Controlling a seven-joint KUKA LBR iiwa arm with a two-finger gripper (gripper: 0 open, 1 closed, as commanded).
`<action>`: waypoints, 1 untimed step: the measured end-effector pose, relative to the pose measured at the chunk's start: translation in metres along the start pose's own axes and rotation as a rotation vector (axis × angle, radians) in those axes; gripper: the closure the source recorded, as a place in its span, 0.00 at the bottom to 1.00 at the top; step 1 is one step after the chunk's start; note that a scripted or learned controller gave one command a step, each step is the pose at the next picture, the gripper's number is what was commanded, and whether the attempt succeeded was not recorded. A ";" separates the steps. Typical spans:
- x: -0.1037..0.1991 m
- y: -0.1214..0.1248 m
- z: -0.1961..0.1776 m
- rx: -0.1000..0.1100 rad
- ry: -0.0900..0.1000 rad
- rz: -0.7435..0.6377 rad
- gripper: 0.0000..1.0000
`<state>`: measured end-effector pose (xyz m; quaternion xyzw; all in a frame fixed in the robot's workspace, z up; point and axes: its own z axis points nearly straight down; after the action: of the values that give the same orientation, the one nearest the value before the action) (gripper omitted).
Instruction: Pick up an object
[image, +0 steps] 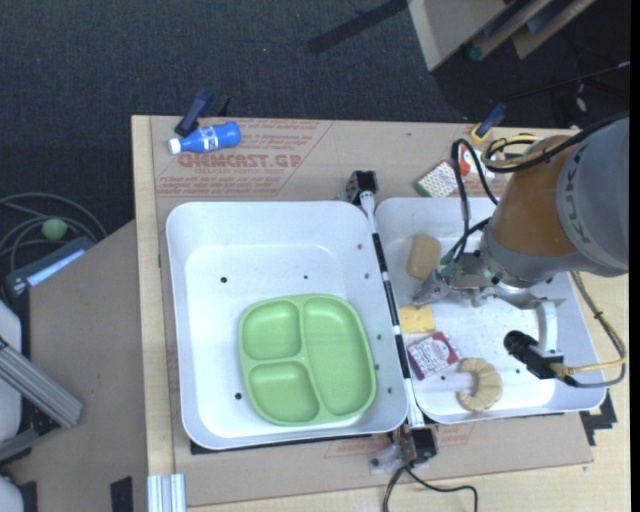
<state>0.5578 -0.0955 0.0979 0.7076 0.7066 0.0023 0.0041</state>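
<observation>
Several small objects lie in the right bin (575, 395): a tan block (423, 256) at the back left, a yellow wedge (416, 319) by the left wall, a red packet (432, 355) and a croissant-shaped piece (482, 384) at the front. My gripper (441, 285) hangs low over this bin, just right of the tan block and just above the yellow wedge. Nothing can be seen held in it. The grey arm with its orange band (530, 200) covers the bin's right half.
The left bin (200, 250) holds a green divided plate (305, 358). A blue and white bottle (205, 138) lies on the bench behind it. A small patterned card (437, 180) and yellow cables (505, 150) sit behind the right bin. A black clamp (362, 185) stands between the bins.
</observation>
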 end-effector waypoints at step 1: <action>-0.002 -0.030 0.010 0.003 0.004 -0.002 0.00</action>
<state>0.5282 -0.0978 0.0874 0.7071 0.7071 0.0026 0.0017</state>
